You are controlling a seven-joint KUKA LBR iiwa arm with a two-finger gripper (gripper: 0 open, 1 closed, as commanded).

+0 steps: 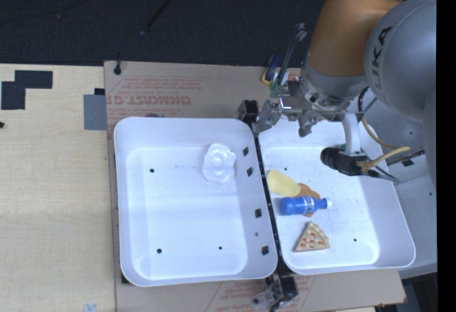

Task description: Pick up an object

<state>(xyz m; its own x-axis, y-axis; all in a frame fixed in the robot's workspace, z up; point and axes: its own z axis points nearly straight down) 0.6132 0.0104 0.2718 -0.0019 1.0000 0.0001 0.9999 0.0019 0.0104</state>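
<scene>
Two white bins sit side by side on a cardboard sheet (178,90), w/ a black divider (260,189) where their rims meet; taking that divider as the landmark. The left bin (135,232) holds a white crumpled lump (218,162), just left of the divider, toward its far end. The right bin (385,246) holds three things close to the divider's right side: a yellow banana-like piece (283,182) nearest it at mid-length, a blue bottle (302,205) w/ white cap lying on its side just below that & touching or nearly touching it, and a triangular pizza-slice toy (312,238) a bit farther right & toward the near end. A small orange-brown bit (308,191) peeks out between yellow piece & bottle; can't tell what it is.

The arm (388,47), grey w/ orange band, hangs over the far end of the right bin. Its gripper (288,110) is above the bin's far rim, just right of the divider's far end; can't tell if the jaws are apart or together, too cluttered. Nothing visibly held. A black cylindrical part (340,159) sticks out below the wrist, well right of the divider
</scene>
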